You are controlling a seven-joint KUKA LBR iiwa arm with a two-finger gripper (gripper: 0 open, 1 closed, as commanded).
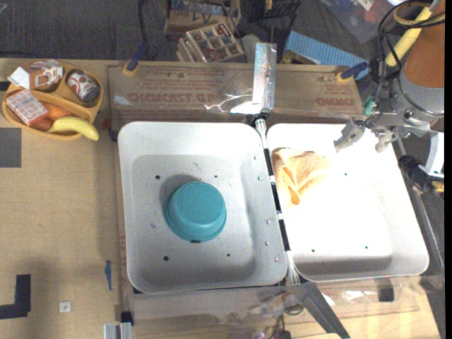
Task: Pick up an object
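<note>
A teal bowl sits upside down in the left bin. In the right bin, against its far-left wall, lies a crumpled orange cloth, perhaps a bag. Farther right, the gripper hovers over the far rim, fingers parted, holding nothing.

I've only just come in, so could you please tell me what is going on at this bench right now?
A robot arm reaches in from the right, and its gripper hangs over the far edge of the right bin, with nothing between its fingers. A crumpled orange cloth lies in that bin against its left wall, apart from the gripper. A teal bowl sits upside down in the middle of the left bin. Nothing has been picked up yet.
</note>
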